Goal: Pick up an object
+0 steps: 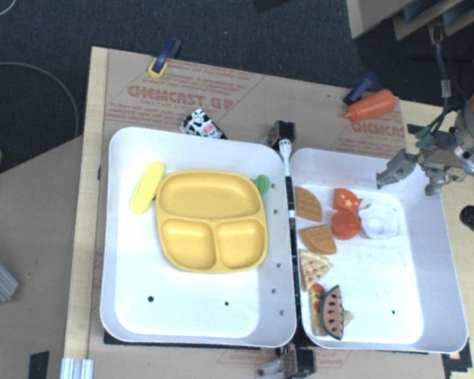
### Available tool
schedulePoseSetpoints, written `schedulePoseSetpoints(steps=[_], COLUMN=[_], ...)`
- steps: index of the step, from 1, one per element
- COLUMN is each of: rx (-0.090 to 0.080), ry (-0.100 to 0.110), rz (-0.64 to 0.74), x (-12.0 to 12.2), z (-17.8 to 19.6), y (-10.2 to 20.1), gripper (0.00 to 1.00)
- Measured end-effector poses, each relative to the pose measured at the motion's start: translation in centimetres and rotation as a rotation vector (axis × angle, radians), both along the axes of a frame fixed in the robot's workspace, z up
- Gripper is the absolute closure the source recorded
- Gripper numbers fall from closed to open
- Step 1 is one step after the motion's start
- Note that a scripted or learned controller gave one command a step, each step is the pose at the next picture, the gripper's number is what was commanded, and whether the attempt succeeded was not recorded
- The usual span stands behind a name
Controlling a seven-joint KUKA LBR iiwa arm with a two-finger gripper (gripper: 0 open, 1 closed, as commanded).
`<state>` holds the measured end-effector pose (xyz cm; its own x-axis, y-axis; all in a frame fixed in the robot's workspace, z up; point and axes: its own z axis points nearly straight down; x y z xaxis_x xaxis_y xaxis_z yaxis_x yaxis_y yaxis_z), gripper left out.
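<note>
Nothing lifted: no item sits between the jaws, so as far as this view shows the pick is still wholly to be done.
Arm: the grey arm with its orange band enters from the right, and the gripper [414,173] hangs over the far right edge of the right bin [434,282].
Jaws: spread wide, two fingers splayed apart with only bare bin rim and floor beneath them.
Nearest candidates: a red tomato piece [345,213] and a pale, translucent cup-like item [380,223] lie just beside each other on the right bin's floor, a little nearer the camera than the gripper.
Right bin, left side: two tan bread-like pieces [309,205], a pizza slice [314,265] and a watermelon slice [332,311] run in a loose column along the wall shared with the other bin.
Left bin [119,282]: holds a yellow divided tray [211,218], its three compartments showing nothing inside.
Beside the tray: a yellow corn cob [146,186] lies touching its left edge; a small green piece [261,182] peeks out at its far right corner.
Tabletop [120,89]: an orange carrot [370,105] and a small black-and-white toy [201,123] lie outside the bins on the far side.
What is left, by my reckoning: descend onto one item, close on it, raise it.
</note>
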<state>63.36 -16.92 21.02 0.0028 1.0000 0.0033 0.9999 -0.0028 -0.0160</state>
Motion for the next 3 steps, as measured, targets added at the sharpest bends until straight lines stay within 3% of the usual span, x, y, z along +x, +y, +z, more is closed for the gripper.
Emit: schedulePoseSetpoints(steps=[1, 3], rx=[-0.003, -0.001], ry=[-0.015, -0.008], rz=[0.003, 0.005], x=[0.3, 0.3], z=[0.9, -9.4], y=[0.0, 1.5], gripper=[0.00, 0.00])
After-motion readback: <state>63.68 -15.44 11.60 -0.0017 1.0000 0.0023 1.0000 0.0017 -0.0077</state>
